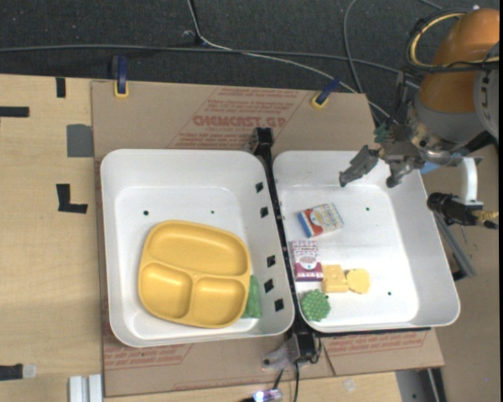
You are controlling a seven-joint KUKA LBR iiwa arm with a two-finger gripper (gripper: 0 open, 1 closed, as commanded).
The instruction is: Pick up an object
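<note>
My gripper (375, 172) hangs open over the back of the right bin (419, 249), its two fingers (353, 171) spread apart with nothing between them. In front of it, on the bin floor, lies a small red, white and blue packet (320, 219). Closer to the front lie a maroon and white packet (307, 260), a yellow toy piece (345, 280) and a green knobbly object (316, 306). The left bin (121, 191) holds a yellow divided tray (193, 272) with a green item (253, 298) at its right edge.
A black divider (272, 216) runs between the two bins. Both bins rest on a cardboard sheet (226, 115) held by blue and yellow clamps (119, 77). Black cables (235, 48) cross the dark surface behind. A black-tipped white fitting (457, 203) sticks out at the right bin's rim.
</note>
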